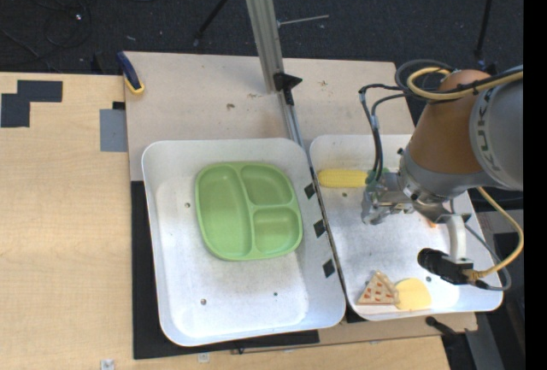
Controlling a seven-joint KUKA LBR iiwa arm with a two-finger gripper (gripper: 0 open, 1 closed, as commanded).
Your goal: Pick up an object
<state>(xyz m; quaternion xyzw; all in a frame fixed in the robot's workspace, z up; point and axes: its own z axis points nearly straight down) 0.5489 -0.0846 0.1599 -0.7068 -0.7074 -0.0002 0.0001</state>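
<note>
At frame centre-left, a green divided plate [249, 211] lies in the left bin [171, 291]. Right of the divider, a yellow corn cob [340, 179] rests in the upper part of the right bin [359, 274]. My gripper [374, 211] hangs just beside its right end; whether I am released or clenched, I cannot tell. Lower right lie a pizza slice [376, 291] and a yellow piece [414, 294].
</note>
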